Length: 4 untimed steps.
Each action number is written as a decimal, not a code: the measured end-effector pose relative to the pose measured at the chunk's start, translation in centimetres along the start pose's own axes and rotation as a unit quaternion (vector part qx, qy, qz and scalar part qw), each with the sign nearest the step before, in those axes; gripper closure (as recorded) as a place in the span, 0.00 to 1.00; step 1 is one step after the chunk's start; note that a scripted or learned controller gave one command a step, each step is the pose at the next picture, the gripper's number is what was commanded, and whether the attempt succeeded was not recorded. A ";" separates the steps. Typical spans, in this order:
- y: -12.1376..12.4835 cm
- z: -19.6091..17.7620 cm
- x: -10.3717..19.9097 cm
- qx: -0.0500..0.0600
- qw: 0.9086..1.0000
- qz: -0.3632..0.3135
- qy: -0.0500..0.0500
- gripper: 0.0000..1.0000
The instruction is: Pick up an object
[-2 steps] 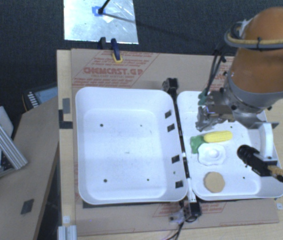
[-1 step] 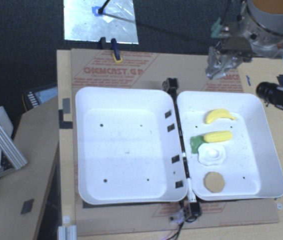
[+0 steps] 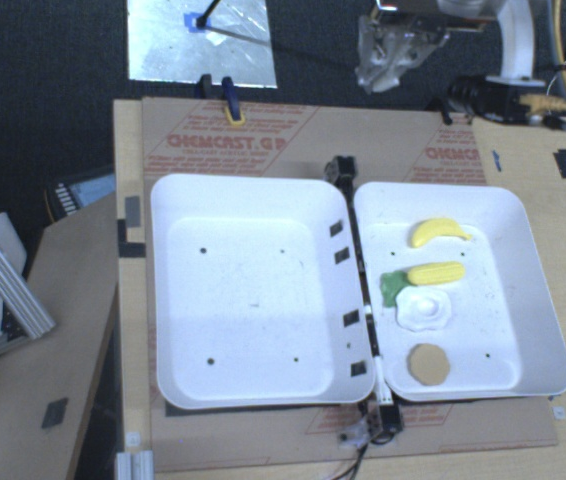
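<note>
Cookie [image 3: 428,364] lies clear; gripper [image 3: 381,63] blurred, cut off above.

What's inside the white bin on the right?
The right bin holds toy food: a banana, a corn cob with a green leaf, a fried egg and a round cookie. The egg covers part of the leaf.

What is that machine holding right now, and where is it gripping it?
Nothing, as far as the view shows. The tool hangs high above the back of the bench, with nothing under it. The banana, corn, egg and cookie lie in the right bin.
</note>
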<state>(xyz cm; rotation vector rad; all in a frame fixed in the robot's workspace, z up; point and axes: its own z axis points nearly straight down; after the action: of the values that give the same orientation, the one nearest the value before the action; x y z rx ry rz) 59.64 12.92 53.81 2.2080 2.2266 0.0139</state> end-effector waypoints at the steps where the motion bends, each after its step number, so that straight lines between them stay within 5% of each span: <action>1: 7.5 0.2 7.7 -0.001 1.000 0.000 0.001 1.00; 2: -1.3 0.1 6.1 0.004 1.000 0.001 0.000 1.00; 3: 5.8 0.3 10.7 0.001 1.000 0.001 0.000 1.00; 4: -4.6 0.2 8.4 0.006 1.000 0.001 0.000 1.00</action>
<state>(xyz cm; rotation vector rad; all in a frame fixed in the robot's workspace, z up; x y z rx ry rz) 54.93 21.31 53.61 2.2160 2.2305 0.0005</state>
